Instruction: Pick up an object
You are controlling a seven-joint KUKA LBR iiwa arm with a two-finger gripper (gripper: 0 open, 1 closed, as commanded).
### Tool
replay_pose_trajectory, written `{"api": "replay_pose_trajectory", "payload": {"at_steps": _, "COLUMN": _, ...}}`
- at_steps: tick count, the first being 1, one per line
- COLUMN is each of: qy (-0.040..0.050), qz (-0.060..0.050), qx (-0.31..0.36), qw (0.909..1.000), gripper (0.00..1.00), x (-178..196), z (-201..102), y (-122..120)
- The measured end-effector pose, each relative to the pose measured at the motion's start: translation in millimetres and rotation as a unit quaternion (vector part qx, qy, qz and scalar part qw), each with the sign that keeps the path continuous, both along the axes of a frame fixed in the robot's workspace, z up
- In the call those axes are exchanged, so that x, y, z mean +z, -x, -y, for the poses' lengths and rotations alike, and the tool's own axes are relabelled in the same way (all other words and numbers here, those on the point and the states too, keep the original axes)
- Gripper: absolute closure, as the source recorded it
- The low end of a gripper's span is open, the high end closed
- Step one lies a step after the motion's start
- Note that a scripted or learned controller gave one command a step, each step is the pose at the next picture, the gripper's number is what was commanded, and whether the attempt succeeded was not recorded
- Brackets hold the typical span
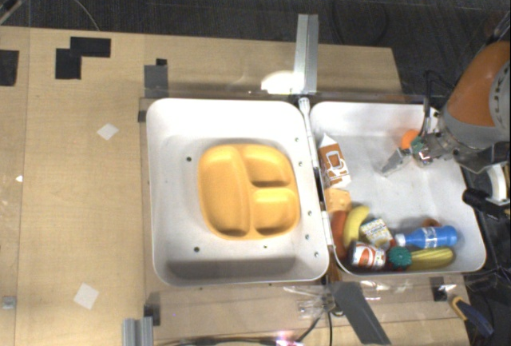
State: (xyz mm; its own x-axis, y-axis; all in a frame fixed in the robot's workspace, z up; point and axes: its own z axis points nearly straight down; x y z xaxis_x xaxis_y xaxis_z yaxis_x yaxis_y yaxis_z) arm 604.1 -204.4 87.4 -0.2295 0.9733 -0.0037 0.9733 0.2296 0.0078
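My gripper [394,163] hangs over the upper middle of the right bin [375,117], reaching in from the right, with bare bin floor under its tip. A small orange thing [409,138] shows just behind it, near the wrist. The bin's objects lie to the left and front. A white and orange carton [334,163] rests against the left wall. Below it are an orange piece [338,200], a banana [355,221], a small can [375,232], a red can [366,256], a green ball [399,258], a blue bottle [427,238] and a yellow piece [432,258].
The left bin [172,176] holds a yellow divided tray [246,189] at its middle. A metal post [306,53] stands behind the wall between the two bins. Wooden bench top [72,192] stretches to the left. The arm's orange band [483,89] is at the right edge.
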Motion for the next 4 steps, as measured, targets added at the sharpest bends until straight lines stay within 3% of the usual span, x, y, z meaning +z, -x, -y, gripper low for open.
{"api": "replay_pose_trajectory", "payload": {"at_steps": 1, "qy": 0.0008, "qz": 0.000, "qx": 0.072, "qw": 0.9974, "gripper": 0.00, "x": 1.2, "z": 1.9, "y": 54.4}}
{"api": "replay_pose_trajectory", "payload": {"at_steps": 2, "qy": 0.0015, "qz": 0.001, "qx": 0.068, "qw": 0.9977, "gripper": 0.00, "x": 2.1, "z": 2.4, "y": 114.0}}
{"api": "replay_pose_trajectory", "payload": {"at_steps": 3, "qy": 0.0001, "qz": 0.000, "qx": 0.035, "qw": 0.9994, "gripper": 0.00, "x": 14.1, "z": -0.2, "y": 42.2}}
{"api": "replay_pose_trajectory", "payload": {"at_steps": 4, "qy": 0.0000, "qz": 0.000, "qx": 0.019, "qw": 0.9998, "gripper": 0.00, "x": -0.7, "z": -1.2, "y": -42.4}}
